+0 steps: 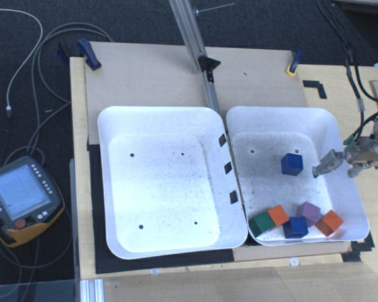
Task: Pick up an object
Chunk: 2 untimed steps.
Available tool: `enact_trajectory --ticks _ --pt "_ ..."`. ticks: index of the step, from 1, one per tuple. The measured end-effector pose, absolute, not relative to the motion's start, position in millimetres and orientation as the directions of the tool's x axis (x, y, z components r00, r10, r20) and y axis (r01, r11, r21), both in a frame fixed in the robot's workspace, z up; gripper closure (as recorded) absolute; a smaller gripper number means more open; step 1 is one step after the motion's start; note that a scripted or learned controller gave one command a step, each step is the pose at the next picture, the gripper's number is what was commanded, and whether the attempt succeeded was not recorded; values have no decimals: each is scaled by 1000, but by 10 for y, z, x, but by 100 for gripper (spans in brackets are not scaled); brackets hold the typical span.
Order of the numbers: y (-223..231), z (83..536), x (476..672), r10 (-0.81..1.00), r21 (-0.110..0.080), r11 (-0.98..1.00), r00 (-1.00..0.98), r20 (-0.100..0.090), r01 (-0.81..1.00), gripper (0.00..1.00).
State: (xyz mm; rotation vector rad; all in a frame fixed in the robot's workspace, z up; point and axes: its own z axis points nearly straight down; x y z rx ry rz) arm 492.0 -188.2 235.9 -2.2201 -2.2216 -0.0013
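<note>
Small blue cube point(292, 163) sits alone mid-floor in the right white plastic bin point(340, 137); at its 3 o'clock, the metal two-finger gripper point(331, 162), cut off by the frame edge, grips nothing visible; its jaw gap is unreadable

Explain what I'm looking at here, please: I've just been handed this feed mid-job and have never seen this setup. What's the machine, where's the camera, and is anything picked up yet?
This is a single camera fixed above a bench, looking down at a slant. Two shallow white bins sit side by side: the left bin and the right bin.

The machine is a robot arm that comes in from the picture's right. Its tool reaches over the right bin's right rim. I see nothing held in it, and the picture is too small to tell if it is open.

The right bin holds small blocks. One blue cube sits alone near the middle, just left of the tool. Along the near wall lie a green block, an orange block, a second blue block, a purple block and another orange block.

The handheld screen lying on the floor at left looks like the robot's control pendant.
</note>
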Motion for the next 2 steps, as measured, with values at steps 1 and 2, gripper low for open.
enact_trajectory --ticks 1,2 --pt "-1603 2900 4895 1000 8 5 -5 -1 1000 0" --pt "-1387 3049 4815 1000 5 4 -4 -1 1000 0"
